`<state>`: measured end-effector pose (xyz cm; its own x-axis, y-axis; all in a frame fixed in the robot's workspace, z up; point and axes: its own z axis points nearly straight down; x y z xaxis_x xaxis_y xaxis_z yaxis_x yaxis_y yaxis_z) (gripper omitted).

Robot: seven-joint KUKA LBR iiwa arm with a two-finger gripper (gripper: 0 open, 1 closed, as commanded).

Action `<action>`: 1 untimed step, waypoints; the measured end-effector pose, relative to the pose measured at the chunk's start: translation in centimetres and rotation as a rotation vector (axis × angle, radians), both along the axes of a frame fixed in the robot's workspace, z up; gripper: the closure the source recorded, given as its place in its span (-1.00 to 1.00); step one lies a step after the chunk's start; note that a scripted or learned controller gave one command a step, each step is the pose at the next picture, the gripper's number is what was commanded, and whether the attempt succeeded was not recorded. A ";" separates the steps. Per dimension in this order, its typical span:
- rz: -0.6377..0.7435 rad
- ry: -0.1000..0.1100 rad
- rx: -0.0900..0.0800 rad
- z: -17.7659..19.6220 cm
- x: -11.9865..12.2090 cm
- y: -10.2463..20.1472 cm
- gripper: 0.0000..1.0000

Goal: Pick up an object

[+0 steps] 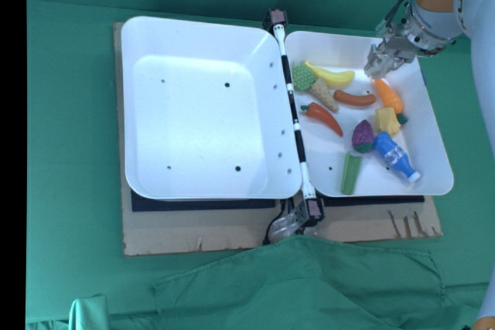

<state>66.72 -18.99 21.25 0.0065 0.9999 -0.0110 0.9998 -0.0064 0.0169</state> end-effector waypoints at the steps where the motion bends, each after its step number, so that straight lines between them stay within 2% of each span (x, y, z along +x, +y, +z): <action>1: -0.002 -0.005 -0.004 1.2 0.1 -0.1 1.00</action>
